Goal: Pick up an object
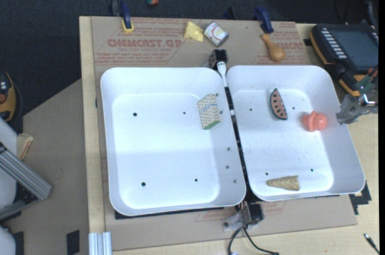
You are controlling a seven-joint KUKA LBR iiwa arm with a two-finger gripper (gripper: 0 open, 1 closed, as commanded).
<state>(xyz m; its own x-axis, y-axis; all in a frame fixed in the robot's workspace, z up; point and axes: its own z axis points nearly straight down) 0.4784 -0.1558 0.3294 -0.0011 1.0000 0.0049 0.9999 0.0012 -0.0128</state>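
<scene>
The gripper (356, 108) sits at the far three o'clock edge of the bench, just outside the rim of the right bin (337, 88); it is a small grey shape from here, and I cannot tell how it is set. Nothing shows in its grasp.

Nearest to it, toward nine o'clock, a pink rounded toy (314, 121) lies inside the right bin close to the wall. Further along the same way is a watermelon slice (277, 104), dark rind and red flesh, lying flat near the bin's twelve o'clock side. Down at six o'clock in that bin rests a tan cone-shaped piece (284, 183), on its side, close to the front wall and well apart from the other two.

Across the divide, the left bin (120, 145) holds a small green-and-white carton (209, 111) near its upper right corner, just beside the seam between the bins.

Beyond the bins at twelve o'clock, on the brown board (150, 43), lie a yellow wedge (194, 31), a small white box (216, 33) touching or nearly touching it, and an orange-brown pear-like piece (274, 49)
</scene>
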